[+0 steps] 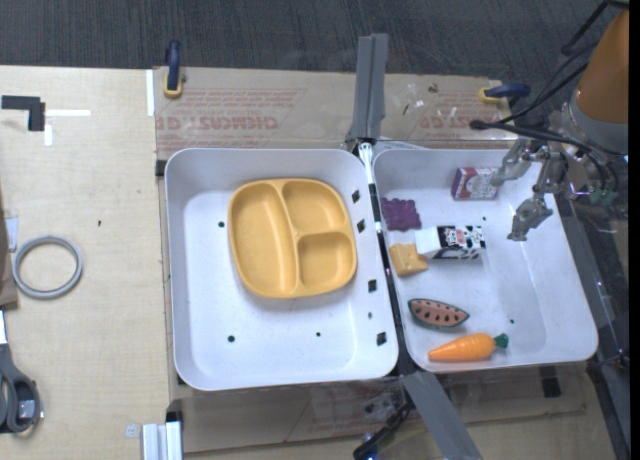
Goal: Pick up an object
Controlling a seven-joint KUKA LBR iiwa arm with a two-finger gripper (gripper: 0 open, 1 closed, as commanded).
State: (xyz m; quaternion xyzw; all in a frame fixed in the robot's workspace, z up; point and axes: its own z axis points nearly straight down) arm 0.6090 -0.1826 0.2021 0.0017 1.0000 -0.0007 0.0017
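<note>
Pick not done: gripper [528, 210] hangs empty over right bin [560, 288], nothing lifted

Fingers look spread apart with nothing between; candidates all lie in that bin: carrot [463, 348], watermelon slice [438, 313], milk carton [460, 240], purple grapes [401, 213], tan block [407, 260], pink box [470, 183] nearest gripper. Yellow plate [293, 237] in left bin. Arm cropped at right, fingertips small and blurry

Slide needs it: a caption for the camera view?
Open gripper hovers over right bin of toy food; yellow divided plate in left bin.
</note>
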